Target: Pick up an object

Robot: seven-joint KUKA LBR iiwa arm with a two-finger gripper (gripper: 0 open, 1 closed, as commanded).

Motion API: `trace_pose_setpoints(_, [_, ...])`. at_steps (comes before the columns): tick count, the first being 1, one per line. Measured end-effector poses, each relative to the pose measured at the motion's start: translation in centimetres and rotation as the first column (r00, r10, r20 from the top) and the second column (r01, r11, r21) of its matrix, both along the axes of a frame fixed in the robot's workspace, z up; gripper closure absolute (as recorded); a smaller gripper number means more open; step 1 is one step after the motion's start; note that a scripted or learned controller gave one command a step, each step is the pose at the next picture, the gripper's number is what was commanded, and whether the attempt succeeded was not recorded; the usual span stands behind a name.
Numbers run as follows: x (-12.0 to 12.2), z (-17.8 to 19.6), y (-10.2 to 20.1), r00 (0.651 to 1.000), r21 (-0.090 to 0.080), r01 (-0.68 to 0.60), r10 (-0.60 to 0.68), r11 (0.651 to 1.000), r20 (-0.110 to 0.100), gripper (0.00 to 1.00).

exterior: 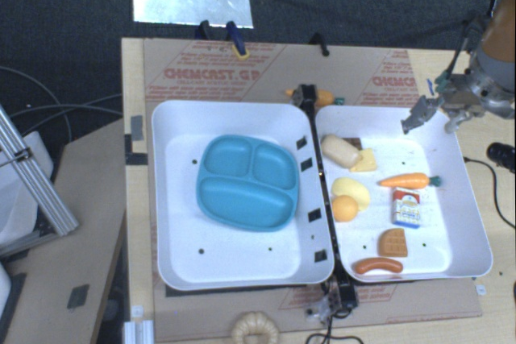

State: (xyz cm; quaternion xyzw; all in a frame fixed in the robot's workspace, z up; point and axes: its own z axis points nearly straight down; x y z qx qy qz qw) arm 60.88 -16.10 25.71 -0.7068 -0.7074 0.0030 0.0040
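carrot [409, 181]: we take this as the likeliest target; it lies in the right bin [459, 173], toward its 2 o'clock part, clear of the walls.
carrot's long axis: runs about 9 to 3 o'clock, orange tip at 9, green top at 3, almost level across the view.
gripper [439, 115]: hangs over the bin's far right corner, at roughly 1 o'clock from the carrot and near it; we see its two fingers spread apart with nothing between them.
the relation that counts: from the gripper the carrot lies at about 7 o'clock, so we judge the coming move to be a short travel that way and then down, with the fingers closing across the carrot's narrow width, along the 12–6 line.
close neighbours: a small red and white box [408, 208] sits just beside the carrot at 6 o'clock; we judge a finger could clip it on the descent.
further out: a bread roll [340, 151] and a yellow wedge [364, 161] at 10 o'clock of the carrot; a pale yellow fruit [351, 191] and an orange ball [345, 208] at 8 o'clock; a waffle piece [393, 242] and a sausage [377, 266] toward 6 o'clock.
left bin [177, 173]: holds a blue divided plate [248, 181], well apart from the gripper and no part of this reach.
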Motion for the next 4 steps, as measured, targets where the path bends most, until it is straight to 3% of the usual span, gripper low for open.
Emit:
trace_pose_setpoints(1, [0.2, 0.7, 0.0, 1.000, -0.002, -0.002, 0.002, 1.000, 0.011, 0.00])
trace_pose_setpoints(4, [1.5, -13.8, 0.1, 1.000, -0.001, -0.001, 0.001, 1.000, 0.006, 0.00])
